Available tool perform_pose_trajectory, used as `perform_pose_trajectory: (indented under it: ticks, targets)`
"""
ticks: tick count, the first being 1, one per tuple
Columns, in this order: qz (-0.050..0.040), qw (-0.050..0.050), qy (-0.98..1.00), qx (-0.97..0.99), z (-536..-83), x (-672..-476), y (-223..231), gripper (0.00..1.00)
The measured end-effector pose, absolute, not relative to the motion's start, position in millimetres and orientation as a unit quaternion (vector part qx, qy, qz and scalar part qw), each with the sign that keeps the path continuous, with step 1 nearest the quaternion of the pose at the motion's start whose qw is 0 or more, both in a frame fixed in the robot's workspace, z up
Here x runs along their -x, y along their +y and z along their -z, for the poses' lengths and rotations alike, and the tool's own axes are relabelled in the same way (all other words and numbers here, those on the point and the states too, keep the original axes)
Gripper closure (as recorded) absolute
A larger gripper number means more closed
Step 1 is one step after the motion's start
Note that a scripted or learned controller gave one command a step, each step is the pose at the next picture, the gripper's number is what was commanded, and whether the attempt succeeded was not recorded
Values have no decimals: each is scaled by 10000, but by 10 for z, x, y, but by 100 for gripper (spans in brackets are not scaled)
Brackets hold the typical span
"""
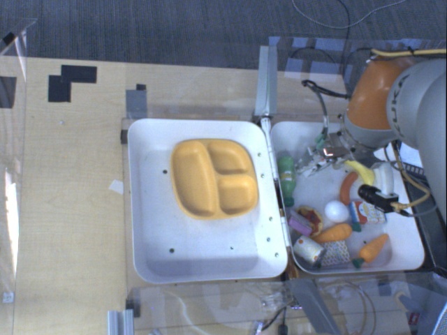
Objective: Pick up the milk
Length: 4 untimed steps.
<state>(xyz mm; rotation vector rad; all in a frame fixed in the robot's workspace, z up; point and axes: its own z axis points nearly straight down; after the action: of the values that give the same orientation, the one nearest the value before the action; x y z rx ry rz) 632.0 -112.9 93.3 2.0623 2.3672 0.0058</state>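
My metal two-finger end effector (pixel 318 157) hung over the right white bin's (pixel 416 260) upper part; I couldn't tell its finger state. The small red-and-white milk carton (pixel 368 211) lay well apart, toward the right wall.

The left bin (pixel 150 243) lay mostly open around the yellow divided tray (pixel 213 176) at its middle, with bare white floor along its front and left side. The right bin (pixel 412 257) was crowded: a green bottle (pixel 286 173) stood against the dividing wall, while carrots (pixel 334 232), a white egg (pixel 336 211) and small packets filled its front half. The arm (pixel 408 100) covered the bin's rear right corner.
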Motion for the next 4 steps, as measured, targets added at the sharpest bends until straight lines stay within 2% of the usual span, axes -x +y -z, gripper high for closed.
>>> perform_pose_trajectory:
  ticks: [1, 2, 3, 4]
  targets:
    - [-5, -30, 7529, -6581, -1030, -6305, -1129, 100]
    - [-27, 35, 7863, -6178, -2284, -6341, -732, 100]
    - [-13, 41, 8858, -4641, -2667, -5111, -1199, 100]
    - [-15, 40, 8857, -4643, -2666, -5111, -1199, 0]
